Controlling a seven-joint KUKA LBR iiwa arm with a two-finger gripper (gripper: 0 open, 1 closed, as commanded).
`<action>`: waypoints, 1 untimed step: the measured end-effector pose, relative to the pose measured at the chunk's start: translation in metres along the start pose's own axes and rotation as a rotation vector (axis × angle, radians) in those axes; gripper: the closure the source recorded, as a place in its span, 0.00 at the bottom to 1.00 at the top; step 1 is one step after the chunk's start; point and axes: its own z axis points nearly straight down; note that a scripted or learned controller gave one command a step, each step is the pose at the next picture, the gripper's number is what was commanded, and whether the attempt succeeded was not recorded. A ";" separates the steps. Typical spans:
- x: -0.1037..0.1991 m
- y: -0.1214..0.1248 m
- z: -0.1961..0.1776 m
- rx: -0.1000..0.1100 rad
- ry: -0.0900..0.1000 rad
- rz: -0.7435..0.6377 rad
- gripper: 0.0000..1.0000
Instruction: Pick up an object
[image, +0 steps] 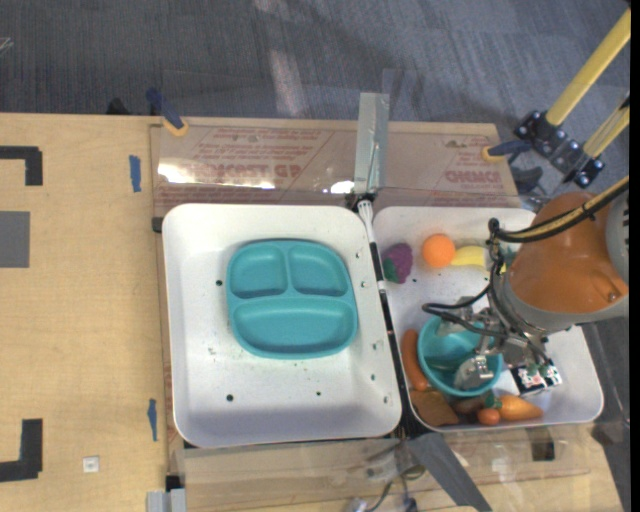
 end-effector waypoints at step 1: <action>-0.131 -0.018 -0.026 -0.006 0.080 0.064 0.00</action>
